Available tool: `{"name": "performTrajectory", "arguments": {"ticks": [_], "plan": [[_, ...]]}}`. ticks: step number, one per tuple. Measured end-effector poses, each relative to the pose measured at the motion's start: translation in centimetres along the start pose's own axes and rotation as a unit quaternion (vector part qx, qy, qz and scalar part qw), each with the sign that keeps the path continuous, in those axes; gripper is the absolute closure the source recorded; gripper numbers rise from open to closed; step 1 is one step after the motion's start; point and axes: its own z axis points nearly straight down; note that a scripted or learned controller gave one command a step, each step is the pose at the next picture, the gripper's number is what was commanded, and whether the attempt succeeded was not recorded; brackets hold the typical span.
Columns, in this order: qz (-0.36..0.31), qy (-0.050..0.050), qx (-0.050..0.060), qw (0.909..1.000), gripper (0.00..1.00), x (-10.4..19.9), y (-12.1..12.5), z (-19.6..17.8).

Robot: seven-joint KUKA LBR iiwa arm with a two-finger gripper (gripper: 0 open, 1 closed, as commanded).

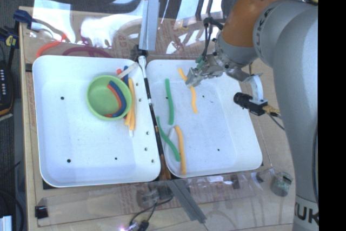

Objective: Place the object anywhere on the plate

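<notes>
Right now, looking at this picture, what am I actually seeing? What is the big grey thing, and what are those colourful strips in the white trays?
The big grey machine with the orange band is a robot arm, seen by one fixed camera looking down at a slant; the arm reaches in from the right. At its tip is a small two-finger gripper, hovering over the far edge of the right shallow white bin. That bin holds thin strips: a long green strip, a short orange strip, and another green and orange pair near the front. The left white bin holds a round green plate with blue and red strips on it and orange ones beside it. Whether the gripper holds anything is unclear.
</notes>
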Motion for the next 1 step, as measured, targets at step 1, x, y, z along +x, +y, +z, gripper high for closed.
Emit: {"name": "performTrajectory", "arguments": {"ticks": [1], "plan": [[0.0,0.0,0.0,1.0,0.0,-0.01,0.0,-0.02]]}}
